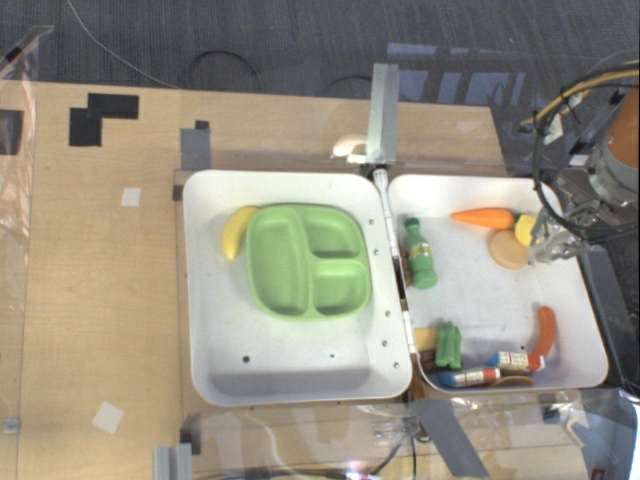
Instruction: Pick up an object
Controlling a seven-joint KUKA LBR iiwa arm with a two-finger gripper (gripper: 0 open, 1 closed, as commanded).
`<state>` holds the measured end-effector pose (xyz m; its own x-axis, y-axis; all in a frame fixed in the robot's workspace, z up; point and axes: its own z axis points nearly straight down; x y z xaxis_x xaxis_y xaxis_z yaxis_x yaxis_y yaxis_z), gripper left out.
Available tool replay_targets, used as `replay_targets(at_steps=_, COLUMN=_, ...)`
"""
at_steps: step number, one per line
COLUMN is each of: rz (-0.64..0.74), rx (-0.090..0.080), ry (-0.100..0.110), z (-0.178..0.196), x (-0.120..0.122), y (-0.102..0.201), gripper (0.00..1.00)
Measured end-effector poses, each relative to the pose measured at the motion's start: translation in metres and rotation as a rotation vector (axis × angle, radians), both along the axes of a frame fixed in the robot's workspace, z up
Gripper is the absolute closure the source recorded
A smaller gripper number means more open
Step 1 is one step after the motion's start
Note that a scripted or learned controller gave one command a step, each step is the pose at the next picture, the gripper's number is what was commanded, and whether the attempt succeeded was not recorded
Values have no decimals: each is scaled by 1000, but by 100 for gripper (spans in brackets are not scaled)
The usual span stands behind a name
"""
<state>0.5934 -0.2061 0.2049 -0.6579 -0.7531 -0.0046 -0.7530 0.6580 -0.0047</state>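
Gripper hovers at the right bin's far right edge, its state unclear, just beside a tan disc: probably light, rigid, best pinched across its rim

Above the right-hand shallow white bin, the grey metal arm wears an orange band — black and yellow cables loop beside it.

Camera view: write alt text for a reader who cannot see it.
The robot's hand hangs over the right bin, beside a tan disc, a yellow piece and a carrot. That bin also holds a green bottle and a sausage; the left bin holds a green divided plate and a banana.
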Motion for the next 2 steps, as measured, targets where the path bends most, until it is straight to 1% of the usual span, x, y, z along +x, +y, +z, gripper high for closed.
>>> replay_targets(at_steps=1, rz=479, rx=-3, ry=-2, z=-16, x=1, y=2, gripper=100)
replay_targets(at_steps=2, rz=454, rx=-3, ry=-11, z=55, x=11, y=112, gripper=100)
